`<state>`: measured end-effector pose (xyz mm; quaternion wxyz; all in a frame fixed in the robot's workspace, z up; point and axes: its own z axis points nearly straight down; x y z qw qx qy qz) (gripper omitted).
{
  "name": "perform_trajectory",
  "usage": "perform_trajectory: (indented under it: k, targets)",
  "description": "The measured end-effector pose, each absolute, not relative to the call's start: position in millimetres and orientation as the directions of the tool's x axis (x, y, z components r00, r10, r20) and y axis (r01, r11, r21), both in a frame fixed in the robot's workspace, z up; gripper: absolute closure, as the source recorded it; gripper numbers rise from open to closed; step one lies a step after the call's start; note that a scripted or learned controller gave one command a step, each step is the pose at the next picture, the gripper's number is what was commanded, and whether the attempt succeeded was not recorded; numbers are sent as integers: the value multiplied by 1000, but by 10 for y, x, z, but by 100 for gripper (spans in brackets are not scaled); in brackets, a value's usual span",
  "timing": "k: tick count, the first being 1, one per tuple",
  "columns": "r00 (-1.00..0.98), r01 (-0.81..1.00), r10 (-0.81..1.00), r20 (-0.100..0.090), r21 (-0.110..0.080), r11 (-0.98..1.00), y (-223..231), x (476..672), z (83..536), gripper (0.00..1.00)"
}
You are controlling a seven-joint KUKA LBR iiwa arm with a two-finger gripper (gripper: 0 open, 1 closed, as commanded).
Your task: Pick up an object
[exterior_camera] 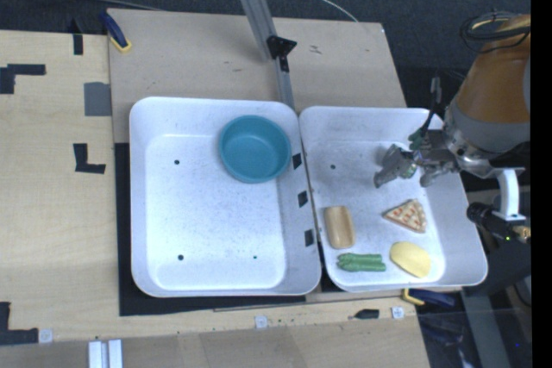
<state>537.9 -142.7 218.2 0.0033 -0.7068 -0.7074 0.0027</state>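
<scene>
Hand (398, 166) above right bin (362, 134), pizza slice (407, 216) nearby

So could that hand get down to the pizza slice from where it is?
Probably yes. The hand hovers in the right bin, just up-left of the pizza slice, which lies apart from the other food with nothing over it.

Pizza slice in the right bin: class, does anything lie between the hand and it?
Nothing visible does. The hand is above bare bin floor, and the pizza slice lies just below-right of it in the right bin.
</scene>
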Motion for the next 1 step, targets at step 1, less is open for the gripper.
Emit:
perform_trajectory:
  k: [1]
  targets:
    - [0, 1000, 1000, 0, -7, 0, -1478, 5338, 1721, 0]
